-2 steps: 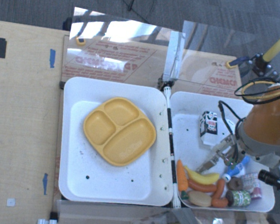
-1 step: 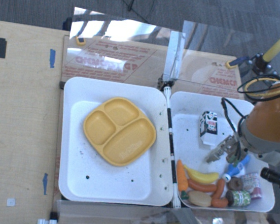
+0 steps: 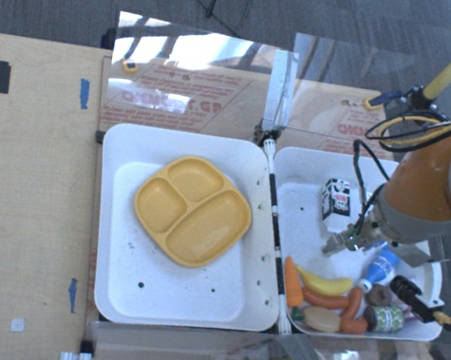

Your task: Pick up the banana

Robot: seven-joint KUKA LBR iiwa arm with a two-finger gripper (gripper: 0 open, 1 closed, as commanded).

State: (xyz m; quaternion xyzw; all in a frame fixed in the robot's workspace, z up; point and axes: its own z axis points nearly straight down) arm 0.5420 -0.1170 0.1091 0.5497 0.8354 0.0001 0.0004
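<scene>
1. Banana (image 3: 327, 283) lies on the floor of the right bin (image 3: 312, 182), near the claw (image 3: 338, 245) and on its near-edge side, apart from it and curving lengthwise across the bin.
2. Whether the claw is released or clenched cannot be told at this slant. It hangs low over bare white floor in the middle of the right bin, and the grey arm with its orange band (image 3: 422, 189) rises away from it to the right.
3. Just beside the claw on its arm side stands a blue-and-white bottle (image 3: 379, 268), tilted.
4. Beyond the claw, toward the far wall of the bin, sits a small black-and-white carton (image 3: 338, 196).
5. Past the banana from the claw, an orange carrot (image 3: 293, 283) lies along the bin's left wall, touching the banana's end.
6. Still further from the claw, an orange-red sausage (image 3: 327, 299) lies beside the banana, with a pale tan piece (image 3: 323, 318) at the bin's near wall.
7. A second reddish sausage (image 3: 354, 309) and a green can (image 3: 387, 320) crowd the near corner on the claw's arm side.
8. Well apart from the claw, across the divider, the left bin (image 3: 114, 276) holds a yellow divided plate (image 3: 193, 210).
9. Both bins rest on the surface (image 3: 26, 190).
</scene>
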